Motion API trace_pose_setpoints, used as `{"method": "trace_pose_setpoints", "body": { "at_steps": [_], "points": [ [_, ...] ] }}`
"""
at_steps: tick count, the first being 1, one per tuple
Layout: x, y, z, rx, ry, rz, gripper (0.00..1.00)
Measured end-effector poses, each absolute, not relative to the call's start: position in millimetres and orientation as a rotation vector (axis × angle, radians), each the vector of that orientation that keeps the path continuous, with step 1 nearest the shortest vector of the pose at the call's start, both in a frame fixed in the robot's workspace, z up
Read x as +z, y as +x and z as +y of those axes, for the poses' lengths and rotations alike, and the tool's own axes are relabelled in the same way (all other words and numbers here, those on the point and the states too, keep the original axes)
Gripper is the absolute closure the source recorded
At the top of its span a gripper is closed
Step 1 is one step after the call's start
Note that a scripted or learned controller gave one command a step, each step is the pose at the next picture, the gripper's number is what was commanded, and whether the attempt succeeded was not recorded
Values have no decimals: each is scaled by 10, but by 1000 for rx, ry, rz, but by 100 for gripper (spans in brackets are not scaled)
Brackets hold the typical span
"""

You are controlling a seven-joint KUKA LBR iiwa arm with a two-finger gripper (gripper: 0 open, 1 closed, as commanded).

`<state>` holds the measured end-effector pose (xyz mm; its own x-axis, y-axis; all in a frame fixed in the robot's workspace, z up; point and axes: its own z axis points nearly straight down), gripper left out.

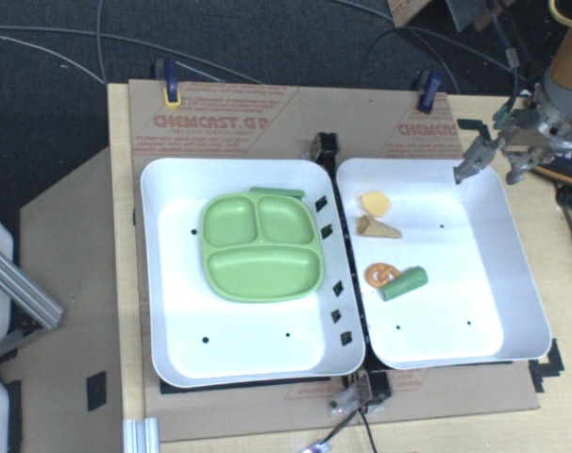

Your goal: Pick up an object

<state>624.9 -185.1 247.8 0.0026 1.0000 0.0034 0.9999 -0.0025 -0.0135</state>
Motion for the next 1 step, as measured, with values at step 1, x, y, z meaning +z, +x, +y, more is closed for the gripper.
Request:
{"method": "trace_pose_setpoints", "body": {
  "at_steps": [1],
  "points": [
    [2556, 6274, -1846, 0, -2220, -2222, 0]
  ]
}}
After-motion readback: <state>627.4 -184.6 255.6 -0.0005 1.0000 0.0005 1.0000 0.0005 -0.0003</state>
